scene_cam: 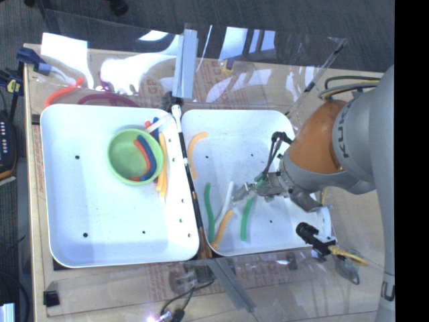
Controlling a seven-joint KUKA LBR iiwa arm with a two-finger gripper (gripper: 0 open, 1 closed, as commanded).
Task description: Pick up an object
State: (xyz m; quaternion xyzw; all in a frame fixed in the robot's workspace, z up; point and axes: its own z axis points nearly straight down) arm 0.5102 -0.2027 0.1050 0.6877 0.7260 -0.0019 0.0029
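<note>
Gripper (249, 189) low in the right bin (268, 123), jaws' opening not discernible, just beside a green stick (246, 218), a white stick (227, 194) and an orange stick (224, 223). A clean pick would straddle one stick alone. Room lies open toward the bin's far wall; the near wall crowds the sticks.

Open white floor in the left shallow white bin (87, 206) below the round green plastic bowl (134, 155); thin green and orange sticks (221, 210) crowd the right bin's (268, 123) lower floor
</note>
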